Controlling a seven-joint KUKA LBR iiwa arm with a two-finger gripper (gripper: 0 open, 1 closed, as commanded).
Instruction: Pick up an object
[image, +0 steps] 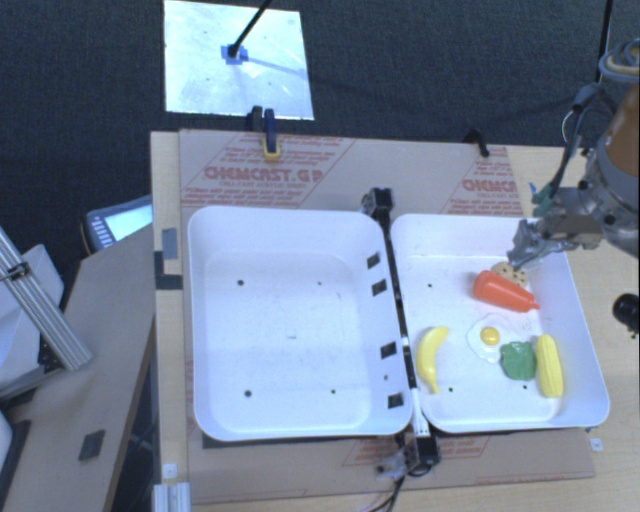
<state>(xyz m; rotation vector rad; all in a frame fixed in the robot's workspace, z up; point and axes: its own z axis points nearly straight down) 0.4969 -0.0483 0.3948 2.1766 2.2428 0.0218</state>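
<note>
The gripper (524, 250) is seen at the right of the frame, above the upper right part of the right bin (585, 325), at the end of the grey arm (612, 170) that reaches in from the right edge. How far its jaws stand apart cannot be told, as the tip is small and blurred against the white bin; nothing can be made out between them. Just below and left of the tip, a small tan block with dark spots (512, 272) is seen, and touching its lower side lies an orange carrot (503, 290), set at a slant with its thicker end to the left.

Lower in the same bin a fried egg (488, 337) lies flat. Left of it, a banana (431, 356) is placed near the divider between the bins. Right of the egg a green piece (517, 359) is found, and beside that, touching it, an ear of yellow corn (549, 365) lies near the bin's right wall.

The left bin (210, 240) occupies the middle left of the frame. Both bins rest on a brown board with red lettering (260, 172).
</note>
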